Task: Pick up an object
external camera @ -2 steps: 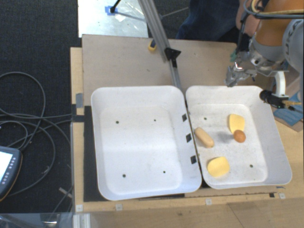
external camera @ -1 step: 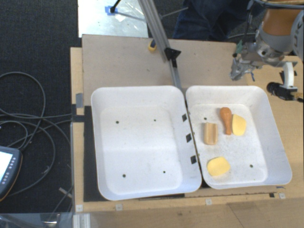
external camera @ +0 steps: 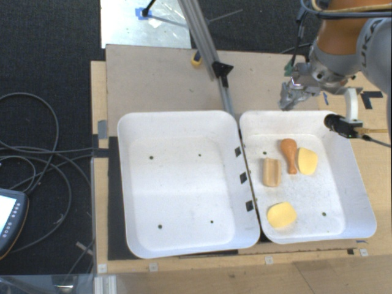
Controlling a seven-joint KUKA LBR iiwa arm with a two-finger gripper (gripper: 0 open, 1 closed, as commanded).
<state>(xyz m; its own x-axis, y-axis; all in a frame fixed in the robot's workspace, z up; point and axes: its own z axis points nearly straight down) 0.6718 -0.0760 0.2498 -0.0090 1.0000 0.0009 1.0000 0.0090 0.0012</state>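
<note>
The right bin [external camera: 349,182] holds several food-like pieces. A tan bread-like block [external camera: 271,172] lies near its middle. Beside that block sits an orange-brown drumstick shape [external camera: 289,154], touching a yellow piece [external camera: 307,162] on its right. A round yellow piece [external camera: 282,215] rests nearer the front. My gripper [external camera: 290,95] hangs above the bin's back rim, well behind the objects, with nothing seen between its fingers.
The left bin [external camera: 131,182] lies beside the right one, joined by black clips [external camera: 243,177]. A grey pole [external camera: 202,35] slants over the bench behind the bins. A black fitting [external camera: 339,125] sits at the right bin's back right rim. Cables lie on the floor at left.
</note>
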